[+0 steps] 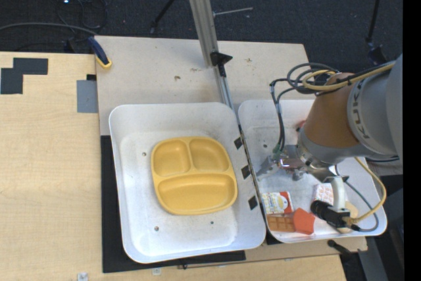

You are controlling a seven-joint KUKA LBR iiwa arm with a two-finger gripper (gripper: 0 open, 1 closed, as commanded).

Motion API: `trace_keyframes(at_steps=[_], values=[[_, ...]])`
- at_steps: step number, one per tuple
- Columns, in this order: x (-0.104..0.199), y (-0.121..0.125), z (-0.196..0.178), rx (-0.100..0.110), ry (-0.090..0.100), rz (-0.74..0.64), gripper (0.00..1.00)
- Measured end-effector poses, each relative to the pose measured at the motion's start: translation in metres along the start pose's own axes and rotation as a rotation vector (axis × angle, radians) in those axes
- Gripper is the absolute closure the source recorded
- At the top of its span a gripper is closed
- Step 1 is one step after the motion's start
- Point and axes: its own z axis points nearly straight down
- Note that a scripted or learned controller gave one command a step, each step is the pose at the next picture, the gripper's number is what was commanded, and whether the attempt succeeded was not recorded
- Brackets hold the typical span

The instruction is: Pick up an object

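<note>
My gripper (287,164) hangs low over the middle of the right bin (258,116), under the orange wrist band. Just in front of it, in the bin's near part, lie a small red and white carton (276,201), an orange-red block (303,221) and a brown waffle-like piece (279,224). A red and white packet (323,193) lies to the right of these, beside the gripper's mount. Nothing shows held in the gripper.
The left bin (131,141) holds a yellow divided plate (193,174) at its middle. A metal post (205,20) rises behind the two bins. A small red thing (300,123) peeks out behind the wrist in the right bin.
</note>
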Motion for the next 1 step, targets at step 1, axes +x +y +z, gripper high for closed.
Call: trace_keyframes(at_steps=[1], values=[[-0.0001,0.0023,-0.0125,-0.008,0.002,0.004,1.00]])
